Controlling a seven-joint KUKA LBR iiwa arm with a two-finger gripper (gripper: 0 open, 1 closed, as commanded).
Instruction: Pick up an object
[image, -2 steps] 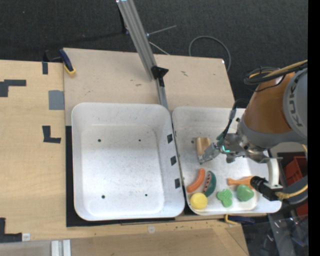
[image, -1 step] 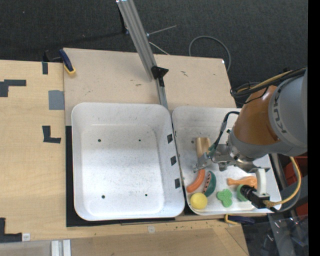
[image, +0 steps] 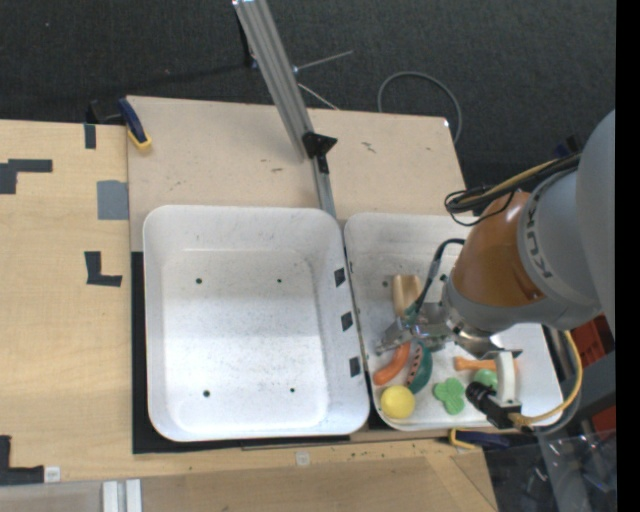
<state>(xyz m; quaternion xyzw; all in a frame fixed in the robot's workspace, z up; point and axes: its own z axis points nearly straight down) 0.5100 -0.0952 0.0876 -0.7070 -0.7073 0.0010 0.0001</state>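
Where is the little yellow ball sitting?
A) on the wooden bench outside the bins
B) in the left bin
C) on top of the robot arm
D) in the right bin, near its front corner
D: the yellow ball lies inside the right bin, near its front left corner, just below the orange piece and the end effector.

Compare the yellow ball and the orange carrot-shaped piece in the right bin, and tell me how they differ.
The yellow ball is round; the orange carrot-shaped piece is long and tapered. The ball sits near the front rim of the right bin; the orange piece lies behind it, slanted, close under the gripper. The ball lies apart from the gripper; the orange piece reaches up toward it. Both rest in the same bin, close together.
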